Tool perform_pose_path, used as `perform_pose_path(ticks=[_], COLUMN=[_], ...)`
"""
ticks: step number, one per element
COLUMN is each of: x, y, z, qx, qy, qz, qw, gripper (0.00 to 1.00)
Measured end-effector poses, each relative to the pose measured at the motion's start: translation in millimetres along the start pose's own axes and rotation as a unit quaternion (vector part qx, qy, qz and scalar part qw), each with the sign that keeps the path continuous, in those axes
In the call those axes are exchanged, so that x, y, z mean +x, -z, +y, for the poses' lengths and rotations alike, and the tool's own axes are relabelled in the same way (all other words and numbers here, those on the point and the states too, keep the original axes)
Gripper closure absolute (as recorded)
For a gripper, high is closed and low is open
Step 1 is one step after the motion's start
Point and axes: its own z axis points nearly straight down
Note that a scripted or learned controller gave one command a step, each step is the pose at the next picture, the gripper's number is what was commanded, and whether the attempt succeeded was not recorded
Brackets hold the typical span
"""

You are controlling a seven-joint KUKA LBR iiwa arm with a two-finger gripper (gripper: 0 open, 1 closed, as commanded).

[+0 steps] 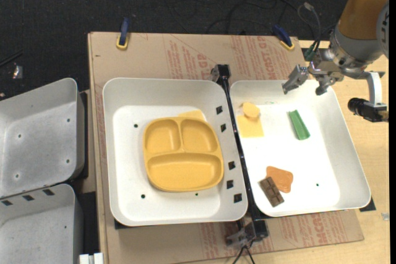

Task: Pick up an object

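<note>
Camera view shows the gripper hanging spread and empty over the right bin's far rim, with the green block lying just below it, long axis running roughly toward the gripper.

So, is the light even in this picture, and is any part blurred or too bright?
Camera view: light is fairly even; the white right bin looks bright but keeps detail; the green block and yellow tray are sharp with soft, short shadows; the gripper is slightly soft; the floor beyond the bench is dark.
</note>
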Motion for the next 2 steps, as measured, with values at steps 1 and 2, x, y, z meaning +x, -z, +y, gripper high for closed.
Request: perform_pose_path(ticks=[1,2], x=[6.9,1.6], y=[-62.6,-108.5], z=[0.5,-4.1], qx=[0.003,0.002], qy=[0.001,-0.001], qz=[0.001,0.0], qw=[1.0,1.0], gripper=[0.0,0.0])
